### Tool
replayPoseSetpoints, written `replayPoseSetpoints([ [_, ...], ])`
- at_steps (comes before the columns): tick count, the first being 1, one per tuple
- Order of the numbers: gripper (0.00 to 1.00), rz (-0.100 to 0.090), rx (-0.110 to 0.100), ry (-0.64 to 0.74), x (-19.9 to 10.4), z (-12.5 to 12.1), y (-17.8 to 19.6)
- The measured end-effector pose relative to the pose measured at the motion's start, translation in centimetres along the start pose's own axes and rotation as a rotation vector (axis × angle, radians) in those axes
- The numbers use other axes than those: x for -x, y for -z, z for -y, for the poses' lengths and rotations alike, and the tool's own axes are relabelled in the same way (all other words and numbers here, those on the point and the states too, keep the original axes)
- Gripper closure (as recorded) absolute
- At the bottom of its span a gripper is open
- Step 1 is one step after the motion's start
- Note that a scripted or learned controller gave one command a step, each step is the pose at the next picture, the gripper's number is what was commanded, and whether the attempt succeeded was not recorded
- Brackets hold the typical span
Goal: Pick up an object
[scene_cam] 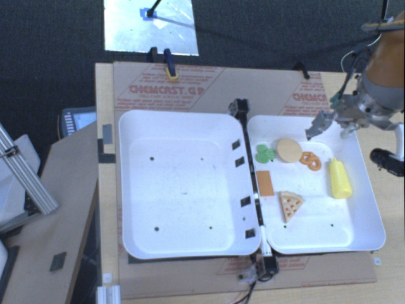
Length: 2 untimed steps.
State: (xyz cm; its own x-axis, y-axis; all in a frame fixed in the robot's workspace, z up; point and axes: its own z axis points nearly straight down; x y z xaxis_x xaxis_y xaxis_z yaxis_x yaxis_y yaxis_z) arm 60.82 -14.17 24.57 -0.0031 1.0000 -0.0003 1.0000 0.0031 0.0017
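Observation:
The right bin (364,236) holds several small toy foods. A green leafy piece (266,152) touches a round tan bun (289,149), and an orange pretzel (311,161) lies just right of the bun. Near the right wall lies a yellow bottle (340,178). An orange flat rectangle (265,183) and a pizza slice (290,204) sit toward the bin's left and middle. My gripper (330,129) hangs over the bin's back edge, above and right of the bun. Its two fingers are spread apart with nothing between them.
The left bin (183,182) stands beside the right one, joined by a black clipped divider (248,170). Both rest on a cardboard sheet (209,84). A shiny metal plate (150,18) lies behind the bench, and an aluminium rail (25,176) stands at far left.

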Motion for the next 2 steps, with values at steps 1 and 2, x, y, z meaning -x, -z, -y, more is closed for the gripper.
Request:
replayPoseSetpoints([
  [1,0.0,0.001,0.003,0.004,-1.2,-6.3,-5.7],
  [2,0.0,0.0,-0.003,-0.004,1.4,-0.5,-4.0],
])
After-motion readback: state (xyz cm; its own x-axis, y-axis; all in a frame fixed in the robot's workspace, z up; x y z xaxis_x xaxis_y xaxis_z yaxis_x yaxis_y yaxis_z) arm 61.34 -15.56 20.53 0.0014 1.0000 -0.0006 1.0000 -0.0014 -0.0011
